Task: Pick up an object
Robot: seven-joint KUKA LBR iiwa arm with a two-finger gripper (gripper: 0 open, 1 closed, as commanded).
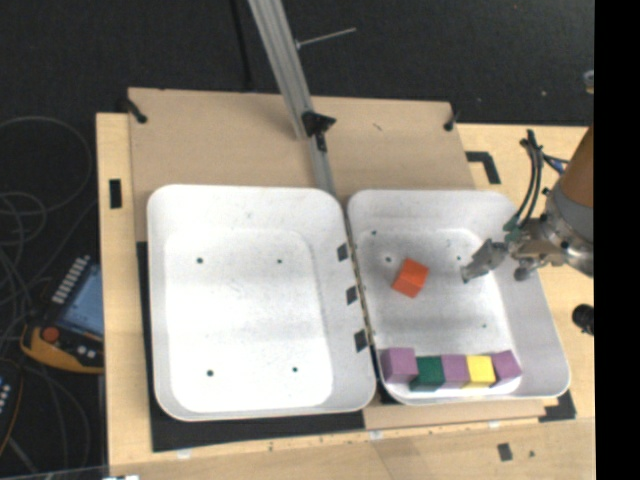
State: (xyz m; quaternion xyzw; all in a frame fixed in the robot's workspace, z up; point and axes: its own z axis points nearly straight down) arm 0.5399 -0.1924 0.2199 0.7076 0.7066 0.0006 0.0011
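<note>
We note an orange block [409,278] lying free near the middle of the right bin [520,368], apart from the gripper [478,264]. The arm is cut off at the frame's right. We cannot tell the gripper's opening; it looks empty.

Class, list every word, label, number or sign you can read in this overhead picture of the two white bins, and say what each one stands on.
No text can be read in this picture.
The handheld device on the floor left of the bench has a lit screen and keys, but any writing there is too small and blurred to read.
The coloured blocks and the orange block in the right bin show plain faces.
</note>
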